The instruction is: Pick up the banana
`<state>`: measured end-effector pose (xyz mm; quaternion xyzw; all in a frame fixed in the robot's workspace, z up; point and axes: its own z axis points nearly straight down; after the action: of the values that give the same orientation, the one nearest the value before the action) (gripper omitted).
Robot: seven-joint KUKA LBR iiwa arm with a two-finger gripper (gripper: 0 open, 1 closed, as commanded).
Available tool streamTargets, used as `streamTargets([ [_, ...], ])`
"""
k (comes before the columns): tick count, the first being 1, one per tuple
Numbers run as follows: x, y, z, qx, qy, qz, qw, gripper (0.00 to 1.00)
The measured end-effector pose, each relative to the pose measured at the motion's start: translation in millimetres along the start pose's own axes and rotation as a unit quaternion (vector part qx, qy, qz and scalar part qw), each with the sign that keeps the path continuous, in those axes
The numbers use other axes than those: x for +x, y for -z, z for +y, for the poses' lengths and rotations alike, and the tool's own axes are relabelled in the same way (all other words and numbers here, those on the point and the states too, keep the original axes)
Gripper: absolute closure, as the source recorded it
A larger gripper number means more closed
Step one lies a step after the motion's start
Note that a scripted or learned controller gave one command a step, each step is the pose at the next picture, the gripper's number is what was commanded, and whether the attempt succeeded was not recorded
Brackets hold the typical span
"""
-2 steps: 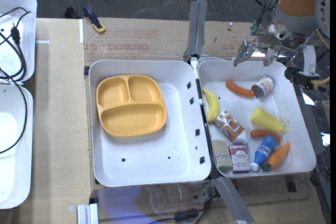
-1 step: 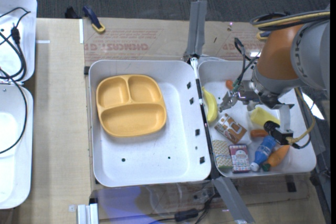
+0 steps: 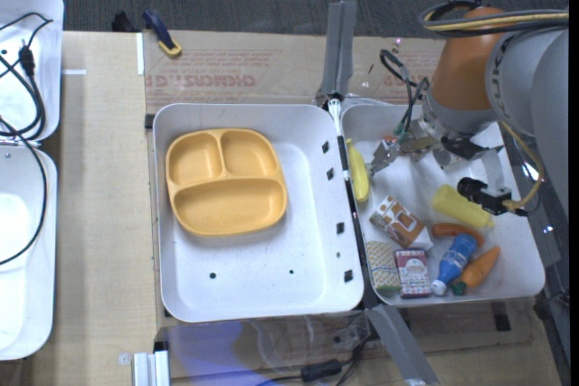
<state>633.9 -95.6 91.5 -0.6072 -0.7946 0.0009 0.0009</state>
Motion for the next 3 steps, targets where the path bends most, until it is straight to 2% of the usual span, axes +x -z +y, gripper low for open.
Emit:
streamTargets([
  [1, -68, 53, -21, -0.001, 0.007, -0.001, 1.0000, 0.00],
  [2, -94, 19, -80, 0.000, -0.036, 0.001, 0.9993, 0.00],
  [3, -76, -2, -137, 0.000, -0.043, 0.000, 0.9991, 0.00],
])
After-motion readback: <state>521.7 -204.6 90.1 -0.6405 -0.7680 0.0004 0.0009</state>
